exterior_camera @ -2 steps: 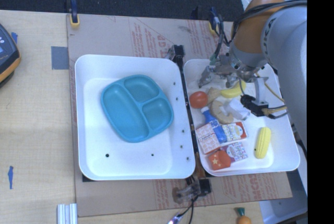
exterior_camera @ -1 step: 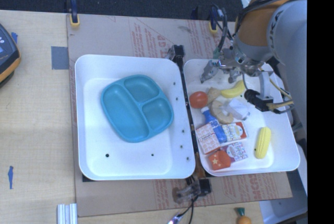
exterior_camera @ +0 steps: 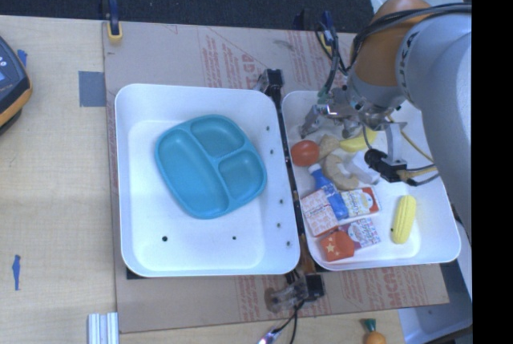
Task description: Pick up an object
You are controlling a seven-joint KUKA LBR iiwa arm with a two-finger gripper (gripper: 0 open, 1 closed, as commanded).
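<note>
Two shallow white bins are seen side by side on a cardboard-covered bench. In the left bin a blue three-compartment plate is laid flat. In the right bin toy food is heaped: a red tomato, a yellow corn cob, a pale piece beside a yellow one at the far end, and small cartons with red print that cannot be read. The grey arm, orange-banded, is reached in from the right, its gripper lowered over the far end of the right bin; whether anything is clasped cannot be told.
</note>
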